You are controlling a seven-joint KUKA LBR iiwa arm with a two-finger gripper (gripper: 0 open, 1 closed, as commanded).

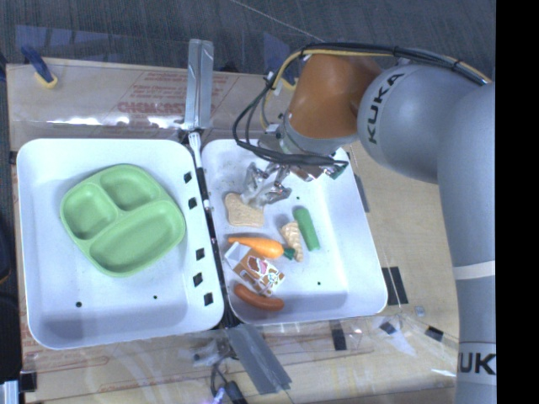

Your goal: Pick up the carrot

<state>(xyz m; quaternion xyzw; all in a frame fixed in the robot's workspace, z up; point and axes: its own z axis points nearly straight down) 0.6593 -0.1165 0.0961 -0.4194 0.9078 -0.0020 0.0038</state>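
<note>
Carrot (257, 246) lies unlifted in your right bin (354, 259), at about six o'clock from the gripper (265, 185), which hangs parted, holding nothing, so the grasp remains undone.

Robot lab bench: industrial arm (421, 116) over two white bins (34, 225) clamped side by side, taped plastic sheeting (126, 91), cables (253, 116), toy food (261, 276), dark carpet floor (109, 7).
</note>
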